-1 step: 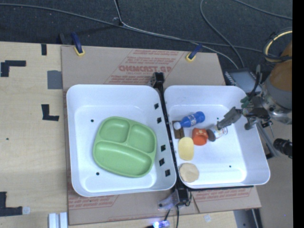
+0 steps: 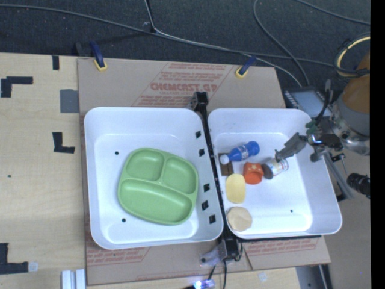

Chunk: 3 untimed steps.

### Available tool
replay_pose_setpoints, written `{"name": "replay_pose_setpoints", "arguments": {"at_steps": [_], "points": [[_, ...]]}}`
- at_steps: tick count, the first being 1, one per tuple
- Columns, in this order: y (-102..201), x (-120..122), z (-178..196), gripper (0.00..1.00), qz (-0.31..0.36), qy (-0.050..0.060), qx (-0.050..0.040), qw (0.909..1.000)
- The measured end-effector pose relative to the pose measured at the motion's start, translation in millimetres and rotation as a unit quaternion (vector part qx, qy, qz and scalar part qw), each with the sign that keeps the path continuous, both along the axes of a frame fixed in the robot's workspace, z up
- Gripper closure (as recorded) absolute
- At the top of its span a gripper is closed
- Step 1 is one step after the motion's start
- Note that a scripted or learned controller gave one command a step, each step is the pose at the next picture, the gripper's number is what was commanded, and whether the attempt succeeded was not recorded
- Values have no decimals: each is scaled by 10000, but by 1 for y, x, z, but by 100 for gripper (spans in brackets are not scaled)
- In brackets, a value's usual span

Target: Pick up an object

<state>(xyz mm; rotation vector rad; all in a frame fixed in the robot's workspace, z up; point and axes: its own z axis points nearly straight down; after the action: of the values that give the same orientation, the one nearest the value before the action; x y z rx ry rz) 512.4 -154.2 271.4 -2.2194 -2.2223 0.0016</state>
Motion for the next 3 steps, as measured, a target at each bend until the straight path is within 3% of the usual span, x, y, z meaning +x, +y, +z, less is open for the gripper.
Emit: {"name": "replay_pose_setpoints", "arguments": {"at_steps": [3], "points": [[13, -5, -155, 0, -3, 23, 4, 10000]]}}
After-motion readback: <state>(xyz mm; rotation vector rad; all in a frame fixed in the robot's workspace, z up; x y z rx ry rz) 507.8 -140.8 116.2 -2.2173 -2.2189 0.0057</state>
